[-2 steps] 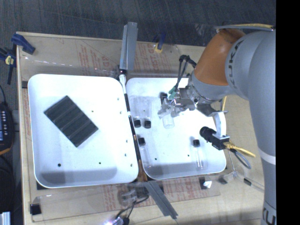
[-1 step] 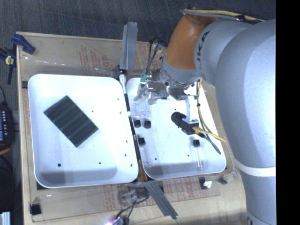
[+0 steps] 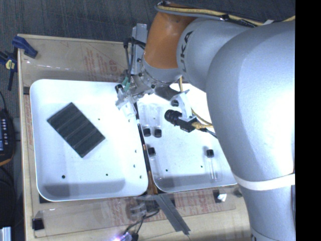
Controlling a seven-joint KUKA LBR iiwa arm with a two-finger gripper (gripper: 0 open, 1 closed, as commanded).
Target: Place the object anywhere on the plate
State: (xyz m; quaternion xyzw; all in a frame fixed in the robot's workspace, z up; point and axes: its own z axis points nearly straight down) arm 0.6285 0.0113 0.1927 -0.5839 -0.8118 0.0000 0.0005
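Observation:
A dark ribbed rectangular plate [image 3: 76, 129] lies tilted in the left bin [image 3: 45, 185], towards its left side. My gripper [image 3: 127, 99] hangs over the upper right corner of the left bin, close to the wall between the two bins and well to the right of the plate. Nothing is visibly held at its tip. Three small black objects [image 3: 146, 131], [image 3: 157, 132], [image 3: 151, 151] lie in the right bin [image 3: 190, 184] near its left wall, just below the gripper. Another small black piece [image 3: 210, 153] rests further right.
The big grey arm covers the right bin's upper and right parts. A thin clear rod [image 3: 213, 172] lies near the right bin's front edge. Blue clamps [image 3: 23, 46] sit at the bench's far left corner. A metal bracket [image 3: 165, 212] juts out below the bins.

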